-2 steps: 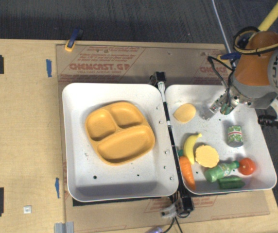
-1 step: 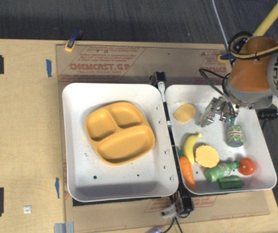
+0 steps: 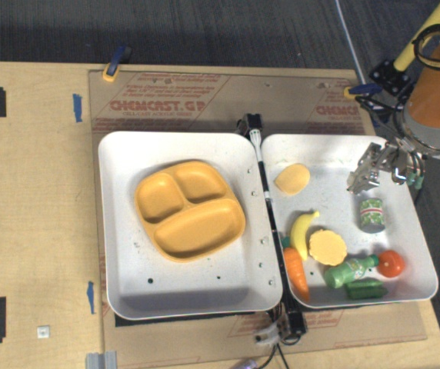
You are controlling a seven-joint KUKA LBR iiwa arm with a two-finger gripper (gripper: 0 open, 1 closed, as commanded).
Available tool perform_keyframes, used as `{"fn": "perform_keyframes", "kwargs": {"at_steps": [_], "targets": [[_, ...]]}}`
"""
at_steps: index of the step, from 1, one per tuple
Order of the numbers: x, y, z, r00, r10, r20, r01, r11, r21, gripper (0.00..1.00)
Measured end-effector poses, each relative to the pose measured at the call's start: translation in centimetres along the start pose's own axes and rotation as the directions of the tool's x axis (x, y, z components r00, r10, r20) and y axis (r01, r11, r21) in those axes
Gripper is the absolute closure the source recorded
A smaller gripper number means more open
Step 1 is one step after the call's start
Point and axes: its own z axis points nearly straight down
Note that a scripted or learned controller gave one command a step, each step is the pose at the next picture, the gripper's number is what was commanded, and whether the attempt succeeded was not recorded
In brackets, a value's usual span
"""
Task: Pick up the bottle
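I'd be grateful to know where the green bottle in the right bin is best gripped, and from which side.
Grip the bottle across its wider green body, coming from above. It lies on its side, neck pointing right toward the tomato, with the yellow disc and a green piece crowding it, so jaws closing across the width probably fit best.

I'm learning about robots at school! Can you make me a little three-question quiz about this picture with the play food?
1. True or false: the yellow divided plate lies in the left bin.
2. Which toy touches the green bottle on its upper left side? A) the small can B) the round yellow disc C) the carrot
3. Fill in: the pincer hangs over the ___ bin, above the small can.

Key: 1. True. 2. B. 3. right.
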Motion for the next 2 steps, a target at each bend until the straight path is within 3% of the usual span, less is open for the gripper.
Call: {"fn": "perform_keyframes", "kwargs": {"at_steps": [1,2], "targets": [[2.2,-6.3,-1.7,0.889,-0.459,-0.002,0.459,0.889,-0.002,1.0],[-1.5,-1.6,8.6,0.685,-0.728,0.002,0.728,0.685,-0.002,1.0]]}}
